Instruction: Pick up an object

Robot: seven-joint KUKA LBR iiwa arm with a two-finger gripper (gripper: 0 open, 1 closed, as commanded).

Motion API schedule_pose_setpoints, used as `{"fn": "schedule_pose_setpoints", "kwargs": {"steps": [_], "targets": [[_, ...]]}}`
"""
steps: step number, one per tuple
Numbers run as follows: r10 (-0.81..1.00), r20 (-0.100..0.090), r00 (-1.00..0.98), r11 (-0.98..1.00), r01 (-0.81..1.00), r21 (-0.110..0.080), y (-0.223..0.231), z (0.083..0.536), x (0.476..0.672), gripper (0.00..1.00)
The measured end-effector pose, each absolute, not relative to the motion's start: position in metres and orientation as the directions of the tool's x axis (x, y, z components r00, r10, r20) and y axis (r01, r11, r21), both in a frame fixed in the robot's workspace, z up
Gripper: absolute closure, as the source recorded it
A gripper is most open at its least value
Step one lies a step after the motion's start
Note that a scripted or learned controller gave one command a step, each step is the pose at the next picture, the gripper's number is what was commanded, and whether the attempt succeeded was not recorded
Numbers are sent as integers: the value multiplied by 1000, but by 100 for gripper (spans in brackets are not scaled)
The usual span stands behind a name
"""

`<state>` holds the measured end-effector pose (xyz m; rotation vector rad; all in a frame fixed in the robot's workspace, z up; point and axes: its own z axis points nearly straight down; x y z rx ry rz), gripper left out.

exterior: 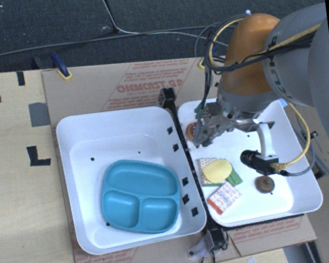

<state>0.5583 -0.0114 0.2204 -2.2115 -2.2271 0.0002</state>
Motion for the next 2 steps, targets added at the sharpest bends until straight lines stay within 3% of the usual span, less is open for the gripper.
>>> {"fn": "schedule_pose_setpoints", "kwargs": {"steps": [2], "targets": [[1000, 1, -6, 6, 1000, -3, 79, 210, 521, 100]]}}
